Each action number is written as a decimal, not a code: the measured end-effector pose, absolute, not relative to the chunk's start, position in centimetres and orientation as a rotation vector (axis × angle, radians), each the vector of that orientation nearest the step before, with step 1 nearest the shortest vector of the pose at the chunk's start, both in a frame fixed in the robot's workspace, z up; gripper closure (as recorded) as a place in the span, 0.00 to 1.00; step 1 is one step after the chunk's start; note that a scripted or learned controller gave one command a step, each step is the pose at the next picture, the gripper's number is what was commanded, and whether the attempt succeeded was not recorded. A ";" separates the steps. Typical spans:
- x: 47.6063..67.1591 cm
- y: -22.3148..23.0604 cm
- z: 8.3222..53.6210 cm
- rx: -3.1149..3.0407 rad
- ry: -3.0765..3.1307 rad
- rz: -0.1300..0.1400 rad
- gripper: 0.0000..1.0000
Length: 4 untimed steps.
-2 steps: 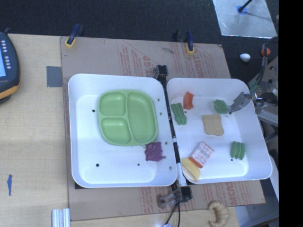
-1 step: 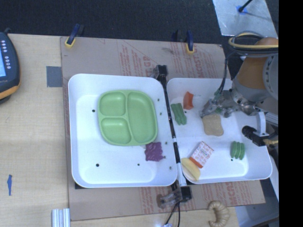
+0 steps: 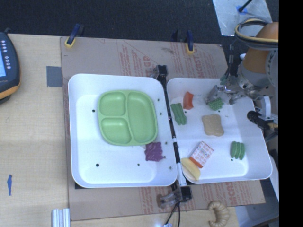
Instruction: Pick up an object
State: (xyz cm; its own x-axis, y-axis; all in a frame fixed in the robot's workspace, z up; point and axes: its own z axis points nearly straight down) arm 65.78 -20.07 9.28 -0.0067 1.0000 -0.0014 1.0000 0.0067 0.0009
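Observation:
My gripper [image 3: 217, 97] hangs over the back of the right bin [image 3: 255, 174], reaching in from the right. A small ridged green item [image 3: 215, 104] lies right at its tip, partly covered by it; whether it is gripped I cannot tell. Spread through the same bin are an orange-red piece [image 3: 188, 100], a long green pod [image 3: 178, 113], a tan flat slab [image 3: 212, 125], a red and white packet [image 3: 202, 153], a yellow piece [image 3: 191, 169] and a green bundle [image 3: 237, 150].
The left bin [image 3: 83, 169] holds a green divided plate [image 3: 128, 117] and a purple lump [image 3: 154, 151]. Black brackets [image 3: 162, 72] join the bins. A handheld pendant [image 3: 7, 63] lies at far left, and a curled tan object [image 3: 218, 213] lies in front of the bins.

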 end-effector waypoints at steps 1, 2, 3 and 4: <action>65.6 -19.6 9.2 2.217 2.231 -0.003 0.00; 65.6 -20.7 9.3 2.218 2.224 -0.003 0.00; 65.6 -19.6 9.2 2.218 2.230 -0.004 0.00; 65.6 -21.2 9.3 2.219 2.223 -0.003 0.00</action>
